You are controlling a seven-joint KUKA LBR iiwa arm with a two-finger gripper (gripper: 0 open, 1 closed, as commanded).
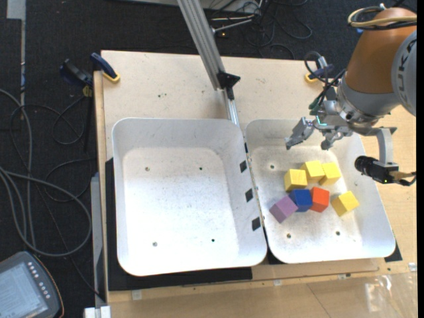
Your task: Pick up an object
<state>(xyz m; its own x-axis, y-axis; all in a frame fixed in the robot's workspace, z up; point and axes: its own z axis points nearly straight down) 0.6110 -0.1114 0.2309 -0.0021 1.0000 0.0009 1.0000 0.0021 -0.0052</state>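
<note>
Overhead, the grey two-finger gripper (313, 136) hangs spread and holding nothing above the right shallow white plastic bin's (371, 244) far end. Clustered mid-bin, clear of its walls: four yellow foam cubes (296, 178), one blue (301, 198), one orange (320, 198), one purple (283, 209).

You could read almost nothing here. The only lettering stood on the arm (387, 52), at the right edge of its grey casing beside the orange band: part of a dark brand name, cut off by the frame, with what looked like "UK" showing. The small screen (23, 289) at lower left was too blurred for you to read.
</note>
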